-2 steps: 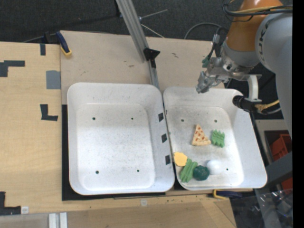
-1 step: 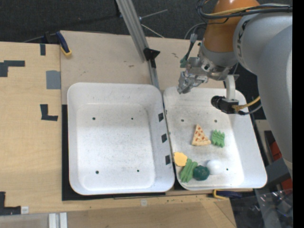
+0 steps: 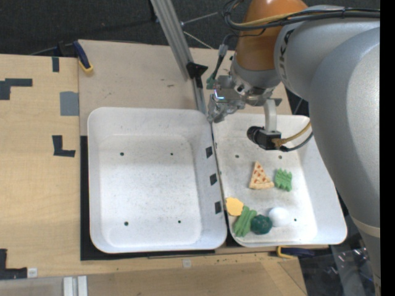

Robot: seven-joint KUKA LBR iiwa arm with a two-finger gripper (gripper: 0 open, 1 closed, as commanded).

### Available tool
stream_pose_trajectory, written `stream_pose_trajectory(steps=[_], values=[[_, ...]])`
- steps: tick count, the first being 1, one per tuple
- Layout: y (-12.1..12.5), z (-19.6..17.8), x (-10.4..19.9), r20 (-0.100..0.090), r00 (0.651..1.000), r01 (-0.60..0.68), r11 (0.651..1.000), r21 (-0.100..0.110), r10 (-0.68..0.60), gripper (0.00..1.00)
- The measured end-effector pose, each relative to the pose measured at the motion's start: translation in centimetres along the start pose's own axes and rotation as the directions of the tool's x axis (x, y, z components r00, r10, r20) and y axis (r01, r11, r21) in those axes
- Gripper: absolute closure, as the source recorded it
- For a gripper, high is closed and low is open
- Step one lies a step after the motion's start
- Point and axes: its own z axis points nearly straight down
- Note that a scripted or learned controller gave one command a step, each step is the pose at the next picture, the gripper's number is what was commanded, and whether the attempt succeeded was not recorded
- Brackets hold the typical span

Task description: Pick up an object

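Observation:
The right bin [image 3: 321, 227] holds several small toys: a tan waffle-patterned wedge [image 3: 260, 177], a green leafy piece [image 3: 283, 179], a yellow piece [image 3: 234, 206], a long green vegetable [image 3: 244, 221], a dark green round piece [image 3: 261, 224] and a white ball [image 3: 279, 215]. My gripper [image 3: 218, 110] hangs over the far left corner of the right bin, near the divider between the bins, well away from the toys. I see nothing between its fingers.
The left bin [image 3: 99, 165] lies beside it. A slanted metal pole [image 3: 176, 36] rises just behind the gripper. A black cylinder on the wrist [image 3: 263, 137] overhangs the right bin's far part. Tape marks dot the bench at left.

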Motion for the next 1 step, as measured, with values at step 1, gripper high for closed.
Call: stream_pose_trajectory(steps=[1], values=[[-0.24, -0.38, 4.46, 0.0, 1.0, -0.001, 1.0, -0.001, 0.001, 1.0]])
